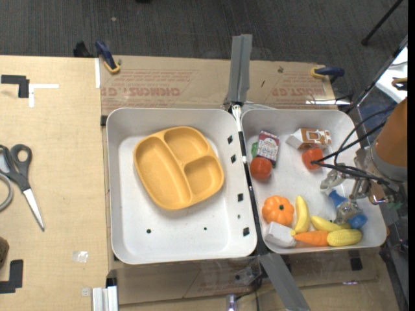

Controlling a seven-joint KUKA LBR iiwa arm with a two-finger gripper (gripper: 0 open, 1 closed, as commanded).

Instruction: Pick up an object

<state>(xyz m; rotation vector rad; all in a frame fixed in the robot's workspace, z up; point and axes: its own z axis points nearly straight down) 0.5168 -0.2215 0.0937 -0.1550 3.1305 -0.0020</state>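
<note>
My gripper [349,201] hangs low over the right side of the right bin [288,116], reaching in from the right edge. Blue pieces [336,197] show just under and beside it. Whether anything sits in the gripper is hidden by its metal parts and cables. Nearby in that bin lie a red ball [312,156], a small carton [312,137], a snack packet [267,146], a tomato [261,168], a pumpkin [278,209], a banana [301,213], a carrot [312,238] and a yellow corn piece [343,237].
The left bin [123,193] holds an orange divided plate [178,167]. A white block [279,234] lies at the right bin's front left. Scissors [23,180] rest on the bench at far left. Black cables [343,151] cross above the right bin.
</note>
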